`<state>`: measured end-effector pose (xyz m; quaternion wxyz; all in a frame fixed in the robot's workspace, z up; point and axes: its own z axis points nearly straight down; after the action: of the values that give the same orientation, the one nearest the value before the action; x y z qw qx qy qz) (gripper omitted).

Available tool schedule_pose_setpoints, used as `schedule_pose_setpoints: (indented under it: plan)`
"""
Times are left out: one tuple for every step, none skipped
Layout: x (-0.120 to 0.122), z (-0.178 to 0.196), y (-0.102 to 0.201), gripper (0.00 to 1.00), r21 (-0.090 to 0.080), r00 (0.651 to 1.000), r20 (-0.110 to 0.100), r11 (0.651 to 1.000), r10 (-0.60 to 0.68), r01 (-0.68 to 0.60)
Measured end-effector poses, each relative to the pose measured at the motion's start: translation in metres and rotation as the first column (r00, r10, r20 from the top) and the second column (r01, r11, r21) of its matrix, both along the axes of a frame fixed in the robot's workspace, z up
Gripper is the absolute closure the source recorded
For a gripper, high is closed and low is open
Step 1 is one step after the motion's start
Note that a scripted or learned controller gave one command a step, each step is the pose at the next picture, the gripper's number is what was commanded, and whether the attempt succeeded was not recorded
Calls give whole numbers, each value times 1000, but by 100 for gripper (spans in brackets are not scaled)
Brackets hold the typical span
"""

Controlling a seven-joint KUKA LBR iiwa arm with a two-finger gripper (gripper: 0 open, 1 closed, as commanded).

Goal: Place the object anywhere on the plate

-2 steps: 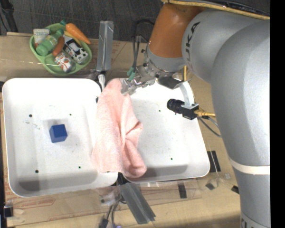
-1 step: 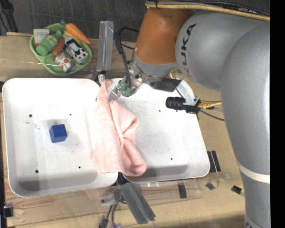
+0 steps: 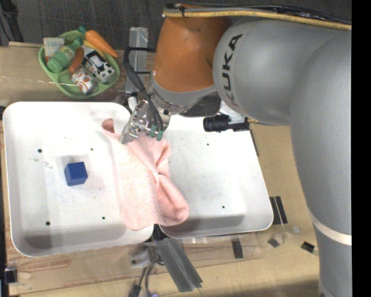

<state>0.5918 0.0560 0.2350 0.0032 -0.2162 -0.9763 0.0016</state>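
The grey arm looms nearest the camera, its orange band above the gripper, which sits at the seam between the two white bins. Directly under and below the gripper a pink cloth drapes over the shared rims; its top corner seems pinched at the fingertips, though I cannot tell how far they are closed. Left and below the gripper a blue cube rests in the left bin. Up and left of it, a green bowl of toy food stands on the surface. No plate is evident — the risk is the limp cloth slipping free or snagging a rim when lifted.
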Motion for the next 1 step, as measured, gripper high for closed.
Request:
schedule_pose_setpoints:
  plan:
    - [-27, -4, 53, 100, 3, 919, 0, 919, 394, -394]
